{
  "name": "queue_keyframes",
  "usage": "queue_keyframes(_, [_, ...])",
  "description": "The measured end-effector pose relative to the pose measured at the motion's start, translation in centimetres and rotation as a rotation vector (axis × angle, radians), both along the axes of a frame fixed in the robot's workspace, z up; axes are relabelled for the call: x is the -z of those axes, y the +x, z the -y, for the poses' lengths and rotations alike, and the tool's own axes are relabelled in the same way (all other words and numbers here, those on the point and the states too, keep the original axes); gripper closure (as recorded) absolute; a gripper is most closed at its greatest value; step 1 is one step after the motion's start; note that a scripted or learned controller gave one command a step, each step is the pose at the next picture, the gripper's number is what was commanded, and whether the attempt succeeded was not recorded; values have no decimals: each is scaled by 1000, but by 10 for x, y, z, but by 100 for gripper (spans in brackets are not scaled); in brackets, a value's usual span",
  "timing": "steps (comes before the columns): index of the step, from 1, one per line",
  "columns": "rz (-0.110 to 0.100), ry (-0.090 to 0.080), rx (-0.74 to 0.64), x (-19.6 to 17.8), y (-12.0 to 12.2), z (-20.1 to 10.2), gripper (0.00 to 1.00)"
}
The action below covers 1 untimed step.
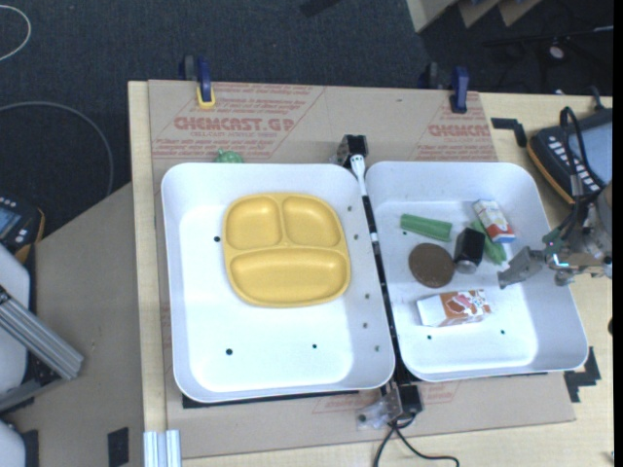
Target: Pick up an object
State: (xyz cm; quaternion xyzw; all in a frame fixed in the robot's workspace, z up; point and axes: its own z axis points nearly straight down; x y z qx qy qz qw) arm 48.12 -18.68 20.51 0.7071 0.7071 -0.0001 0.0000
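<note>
The right bin holds several small items: a green cylinder, a brown disc, a black cylinder, a white tube with a red label and a white and orange packet. My gripper hangs low over the right side of this bin, just right of the black cylinder and the tube. It is apart from all of them and nothing is seen in its grasp. A yellow divided plate lies in the left bin.
Both bins rest on a brown board held by blue clamps at the back edge. A black and orange device sits at the far right, close behind the arm. Cables trail off the front edge.
</note>
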Motion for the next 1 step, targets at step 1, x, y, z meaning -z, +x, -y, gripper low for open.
queue_keyframes(1, [-9,6,-5,87,-4,-63,0])
